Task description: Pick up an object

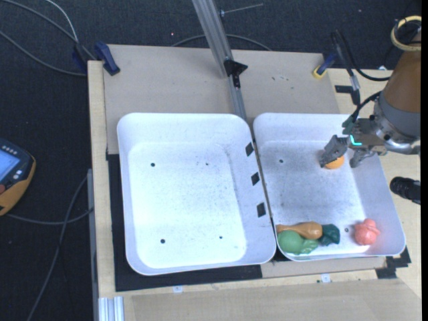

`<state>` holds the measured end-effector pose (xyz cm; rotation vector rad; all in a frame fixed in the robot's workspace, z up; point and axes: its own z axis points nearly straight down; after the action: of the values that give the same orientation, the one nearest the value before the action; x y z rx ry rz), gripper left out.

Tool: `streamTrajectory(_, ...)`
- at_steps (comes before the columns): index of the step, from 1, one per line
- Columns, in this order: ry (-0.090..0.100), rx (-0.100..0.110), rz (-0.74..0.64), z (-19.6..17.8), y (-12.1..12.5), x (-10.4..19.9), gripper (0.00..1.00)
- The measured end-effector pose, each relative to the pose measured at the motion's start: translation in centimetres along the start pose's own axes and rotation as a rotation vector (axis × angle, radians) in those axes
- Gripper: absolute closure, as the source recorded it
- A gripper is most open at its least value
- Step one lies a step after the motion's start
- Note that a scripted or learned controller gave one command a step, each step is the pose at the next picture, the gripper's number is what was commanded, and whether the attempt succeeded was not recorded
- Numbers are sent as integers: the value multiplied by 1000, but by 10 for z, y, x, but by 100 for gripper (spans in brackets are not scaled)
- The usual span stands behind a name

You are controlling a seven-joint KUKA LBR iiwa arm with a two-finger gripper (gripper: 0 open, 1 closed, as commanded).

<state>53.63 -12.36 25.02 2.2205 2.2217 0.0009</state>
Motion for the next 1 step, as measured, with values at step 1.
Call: streamTrajectory(1, 0, 0, 0, 0, 0, 0, 0)
